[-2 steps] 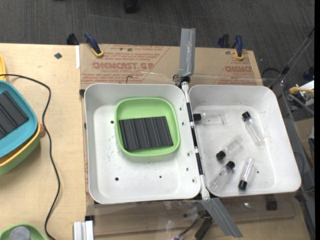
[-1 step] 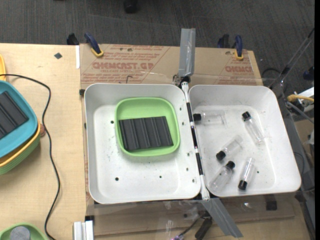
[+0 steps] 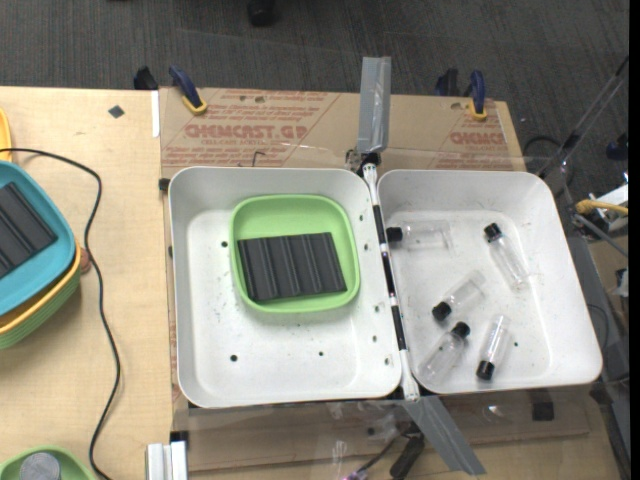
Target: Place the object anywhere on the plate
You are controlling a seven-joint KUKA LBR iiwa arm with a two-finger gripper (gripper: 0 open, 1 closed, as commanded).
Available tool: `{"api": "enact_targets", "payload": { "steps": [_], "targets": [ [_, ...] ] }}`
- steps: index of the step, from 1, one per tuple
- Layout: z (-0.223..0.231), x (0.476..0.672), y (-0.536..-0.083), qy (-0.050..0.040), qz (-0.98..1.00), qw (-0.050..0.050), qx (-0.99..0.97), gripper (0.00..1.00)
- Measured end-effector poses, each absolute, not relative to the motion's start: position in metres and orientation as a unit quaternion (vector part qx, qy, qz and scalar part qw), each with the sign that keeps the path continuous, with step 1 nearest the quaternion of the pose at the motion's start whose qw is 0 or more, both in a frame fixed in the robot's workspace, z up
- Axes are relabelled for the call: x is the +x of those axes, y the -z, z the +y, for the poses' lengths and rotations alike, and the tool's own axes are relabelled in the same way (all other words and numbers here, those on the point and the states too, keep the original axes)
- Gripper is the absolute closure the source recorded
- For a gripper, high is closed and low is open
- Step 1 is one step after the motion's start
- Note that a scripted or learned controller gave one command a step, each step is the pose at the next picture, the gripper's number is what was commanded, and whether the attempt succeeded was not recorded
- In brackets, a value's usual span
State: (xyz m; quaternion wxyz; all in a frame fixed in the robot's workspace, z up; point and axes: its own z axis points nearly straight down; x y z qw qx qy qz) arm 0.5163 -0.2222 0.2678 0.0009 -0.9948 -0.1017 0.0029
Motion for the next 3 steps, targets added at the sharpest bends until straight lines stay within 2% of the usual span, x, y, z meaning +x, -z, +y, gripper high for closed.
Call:
{"api": "enact_targets", "payload": {
  "steps": [1,3],
  "targets": [
    [-0.223,0.496,-0.278,-0.0026,-0.098,0.001,-0.995,0.0],
    [-0.223,0.482,-0.294,-0.0021,-0.098,0.0,-0.995,0.0]
  ]
}}
